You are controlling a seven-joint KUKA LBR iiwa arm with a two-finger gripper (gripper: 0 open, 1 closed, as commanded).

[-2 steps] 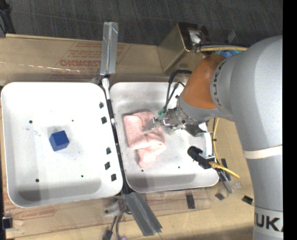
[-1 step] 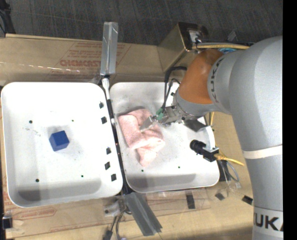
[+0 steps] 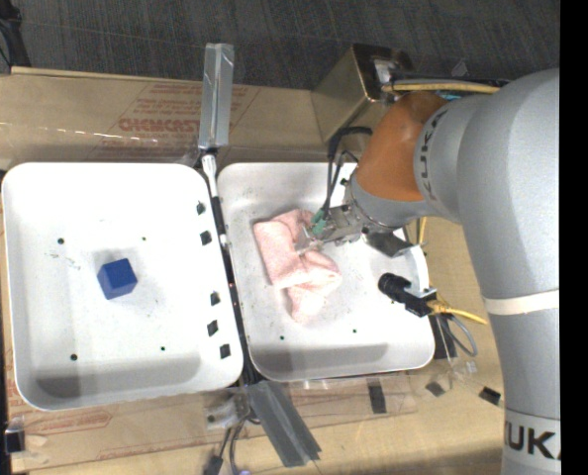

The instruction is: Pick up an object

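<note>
The grasp step is judged to be in hand: the end effector [image 3: 326, 228] is seen low in the right bin [image 3: 373, 349], at the upper right edge of a crumpled pink cloth [image 3: 296, 258] lying near that bin's middle, but whether it is apart, together or clamped on the cloth cannot be told, as its tip is hidden under the wrist. A firm pinch on a fold followed by a straight lift is judged to be called for next; a blue cube [image 3: 118, 277] is noted in the left bin [image 3: 37, 364]. Faint red print is seen on the cardboard [image 3: 96, 117] behind the bins but cannot be read, and the letters "UK" are read on the arm [image 3: 517, 216] at lower right.
</note>
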